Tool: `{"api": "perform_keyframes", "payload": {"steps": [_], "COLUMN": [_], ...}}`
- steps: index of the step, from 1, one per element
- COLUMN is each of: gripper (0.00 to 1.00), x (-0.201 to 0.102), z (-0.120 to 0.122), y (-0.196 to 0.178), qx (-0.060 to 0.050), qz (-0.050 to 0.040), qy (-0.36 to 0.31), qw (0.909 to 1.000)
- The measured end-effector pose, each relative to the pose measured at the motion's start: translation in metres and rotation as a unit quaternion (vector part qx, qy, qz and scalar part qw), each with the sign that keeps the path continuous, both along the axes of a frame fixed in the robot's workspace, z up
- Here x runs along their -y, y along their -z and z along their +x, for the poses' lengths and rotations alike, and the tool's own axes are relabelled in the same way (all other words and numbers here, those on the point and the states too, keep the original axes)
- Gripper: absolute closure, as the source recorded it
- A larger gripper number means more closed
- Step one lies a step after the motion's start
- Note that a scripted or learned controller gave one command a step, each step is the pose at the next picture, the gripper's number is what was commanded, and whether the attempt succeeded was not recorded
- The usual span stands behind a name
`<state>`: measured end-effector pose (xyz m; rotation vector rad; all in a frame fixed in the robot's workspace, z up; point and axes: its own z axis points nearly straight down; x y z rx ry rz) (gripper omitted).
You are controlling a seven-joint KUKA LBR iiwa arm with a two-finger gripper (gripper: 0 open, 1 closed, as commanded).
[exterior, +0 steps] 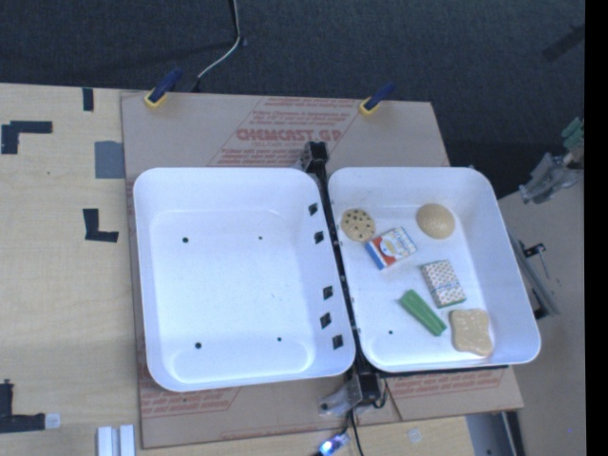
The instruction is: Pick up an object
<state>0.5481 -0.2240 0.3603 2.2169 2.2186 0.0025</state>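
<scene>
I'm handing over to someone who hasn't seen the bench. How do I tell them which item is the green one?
Look at the right bin of the two white ones. In its lower middle lies the green block, a slim bar set diagonally, between the patterned box and the tan sponge-like piece. It is the sole green item there.

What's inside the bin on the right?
Inside the right bin lie a speckled cookie, a round bun, a red and white packet, a patterned box, a green block and a tan bread piece. Whatever lies beneath them is hidden.
</scene>
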Motion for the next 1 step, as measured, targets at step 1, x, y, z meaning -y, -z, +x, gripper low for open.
{"api": "perform_keyframes", "payload": {"steps": [1], "gripper": [1.0], "x": [-0.0113], "z": [-0.0632], "y": [0.0628], "qx": [-0.007], "qz": [0.0025], "qy": [0.001], "qw": [1.0]}}
